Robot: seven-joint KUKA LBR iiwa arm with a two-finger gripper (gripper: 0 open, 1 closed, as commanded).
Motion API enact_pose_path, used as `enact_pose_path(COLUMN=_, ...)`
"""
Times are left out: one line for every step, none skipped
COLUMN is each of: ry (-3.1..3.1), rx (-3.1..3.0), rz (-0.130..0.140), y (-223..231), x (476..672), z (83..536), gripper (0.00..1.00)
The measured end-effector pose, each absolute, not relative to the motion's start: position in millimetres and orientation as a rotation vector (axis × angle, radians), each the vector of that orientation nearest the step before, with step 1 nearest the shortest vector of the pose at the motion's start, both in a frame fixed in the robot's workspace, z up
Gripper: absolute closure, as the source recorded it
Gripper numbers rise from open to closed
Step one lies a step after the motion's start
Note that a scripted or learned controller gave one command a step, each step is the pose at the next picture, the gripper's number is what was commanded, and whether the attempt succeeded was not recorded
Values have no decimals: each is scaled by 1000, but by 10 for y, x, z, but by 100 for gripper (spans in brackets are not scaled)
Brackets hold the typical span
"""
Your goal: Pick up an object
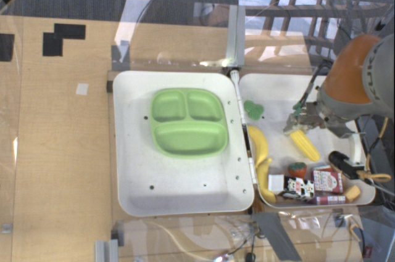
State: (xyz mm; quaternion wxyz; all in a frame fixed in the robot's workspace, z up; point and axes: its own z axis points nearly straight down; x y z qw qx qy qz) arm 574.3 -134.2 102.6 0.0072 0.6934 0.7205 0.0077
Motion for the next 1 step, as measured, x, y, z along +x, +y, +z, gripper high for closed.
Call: enact_pose_path(ry=2172, rx=2263, rz=8, y=-1061, x=6021, z=1898, gripper=100)
